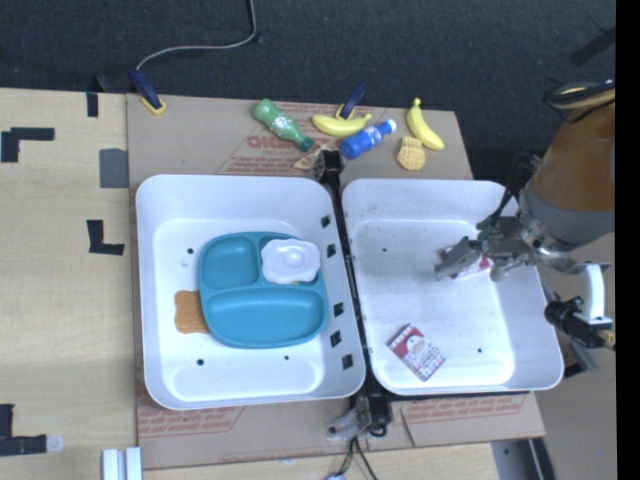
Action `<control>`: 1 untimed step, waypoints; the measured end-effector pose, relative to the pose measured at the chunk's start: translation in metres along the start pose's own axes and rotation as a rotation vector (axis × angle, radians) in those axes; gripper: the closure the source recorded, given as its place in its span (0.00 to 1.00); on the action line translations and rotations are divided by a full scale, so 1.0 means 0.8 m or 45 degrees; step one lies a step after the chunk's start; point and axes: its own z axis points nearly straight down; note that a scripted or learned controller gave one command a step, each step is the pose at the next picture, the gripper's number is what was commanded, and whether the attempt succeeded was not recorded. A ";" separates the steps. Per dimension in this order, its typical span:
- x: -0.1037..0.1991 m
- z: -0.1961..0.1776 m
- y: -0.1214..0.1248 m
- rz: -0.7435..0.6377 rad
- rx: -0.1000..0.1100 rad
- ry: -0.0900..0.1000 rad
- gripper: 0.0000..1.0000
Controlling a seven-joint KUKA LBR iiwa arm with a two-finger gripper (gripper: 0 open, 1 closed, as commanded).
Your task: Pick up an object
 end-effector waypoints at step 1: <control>-0.058 0.120 0.068 0.002 0.002 -0.001 0.00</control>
